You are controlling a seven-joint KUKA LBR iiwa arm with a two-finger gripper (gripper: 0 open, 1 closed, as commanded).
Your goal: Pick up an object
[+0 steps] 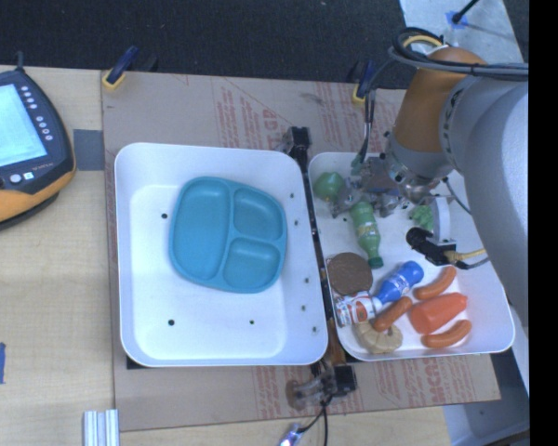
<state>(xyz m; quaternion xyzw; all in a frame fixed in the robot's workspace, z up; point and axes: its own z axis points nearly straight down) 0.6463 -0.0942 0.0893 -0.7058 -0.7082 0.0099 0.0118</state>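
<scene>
Count, left bin (130,249): one blue plate (228,233) with three compartments, lying flat in the far half.

Count, right bin (488,328):
- one green bottle (365,232)
- one blue bottle (401,280)
- one small red-and-white can (352,308)
- one brown disc (350,272)
- three sausages: one (434,283) beside the blue bottle, one (391,313) just below that bottle, one (446,334) nearest the front rim
- one orange chunk (437,312) between the first and third sausages
- one tan biscuit-like piece (381,339) at the front
- one round green fruit (328,186) in the far left corner
- one smaller green piece (421,216) to the right, partly hidden by the arm

On the bench, well left of the bins: one handheld screen unit (19,147) with an orange body.

Green bottle lies on its side in the far half of the right bin. Its long axis runs far to near, with the near end slanted a little to the right. The far end points at the gripper; the near end stops just beside the brown disc. Cannot tell which end is the neck.

Gripper (381,193) is low over the far part of the right bin, between the round green fruit and the smaller green piece. The bottle's far end sits right under it, and the rest extends toward the front. Whether the gripper is released or clenched cannot be told, and nothing is seen grasped.
</scene>
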